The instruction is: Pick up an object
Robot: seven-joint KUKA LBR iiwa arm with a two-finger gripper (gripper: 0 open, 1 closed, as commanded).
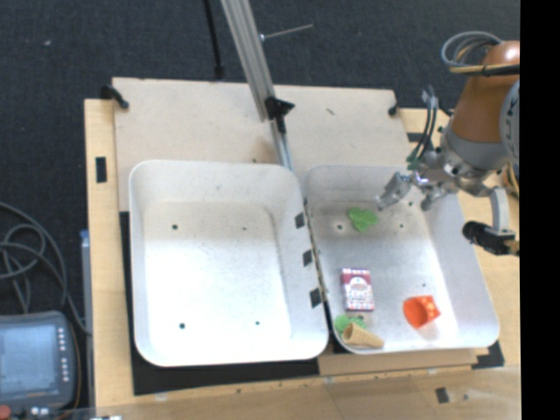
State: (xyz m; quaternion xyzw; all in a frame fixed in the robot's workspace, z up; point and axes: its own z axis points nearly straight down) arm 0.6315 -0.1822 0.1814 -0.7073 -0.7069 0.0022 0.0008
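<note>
Four objects lie in the right bin [455,261]; I hang my gripper [395,191], fingers spread and holding nothing, just beside the green piece [362,219] to grasp it

The bench [101,234] was a pale wooden top standing on dark carpet. A lighter board [332,103] lay across its rear portion, with a black clamp [116,97] at the rear left corner and another at the rear right. Two white bins rested directly on the bench, side by side and touching along their inner edges: the left bin [219,261] and the right bin [455,269]. A dark mat [140,376] showed beneath the left bin along its left and front sides. A slanted aluminium rail [249,46] met the board near the bins' shared rear corner.
</note>
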